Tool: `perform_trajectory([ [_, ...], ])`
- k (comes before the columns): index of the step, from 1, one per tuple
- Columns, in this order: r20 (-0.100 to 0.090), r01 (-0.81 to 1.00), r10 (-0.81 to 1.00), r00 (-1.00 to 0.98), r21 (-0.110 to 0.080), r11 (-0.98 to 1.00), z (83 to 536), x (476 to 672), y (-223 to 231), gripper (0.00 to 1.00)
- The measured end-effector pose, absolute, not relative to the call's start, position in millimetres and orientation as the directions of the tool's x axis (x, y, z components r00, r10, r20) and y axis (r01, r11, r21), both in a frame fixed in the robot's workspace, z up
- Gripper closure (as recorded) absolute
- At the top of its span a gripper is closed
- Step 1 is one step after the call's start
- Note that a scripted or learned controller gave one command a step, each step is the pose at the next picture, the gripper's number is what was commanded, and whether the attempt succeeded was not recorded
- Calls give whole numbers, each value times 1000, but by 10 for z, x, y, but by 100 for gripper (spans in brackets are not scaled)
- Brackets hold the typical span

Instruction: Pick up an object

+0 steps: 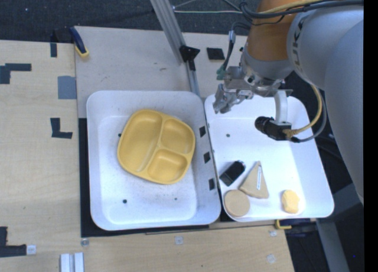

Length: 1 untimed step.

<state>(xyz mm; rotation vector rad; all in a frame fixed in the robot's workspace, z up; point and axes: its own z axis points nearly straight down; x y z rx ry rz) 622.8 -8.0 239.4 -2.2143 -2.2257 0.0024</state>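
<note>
Pale wooden desk [35, 146] under two white bins; my hand [227, 100] hangs over the upper left corner of the right bin [313, 164], and I cannot tell its state. Nearest pick, I judge, is the black block [232, 172], lower in frame, lying on a diagonal, beside the wedge [256, 182].

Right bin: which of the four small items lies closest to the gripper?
The black block. It sits farthest up the right bin, toward the gripper; the wedge, round disc and yellow lump lie lower.
</note>
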Motion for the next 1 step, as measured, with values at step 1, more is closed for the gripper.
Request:
perform_trajectory([
  [1,0,1000,1000,-5,-3,5,2272,6200,425,100],
])
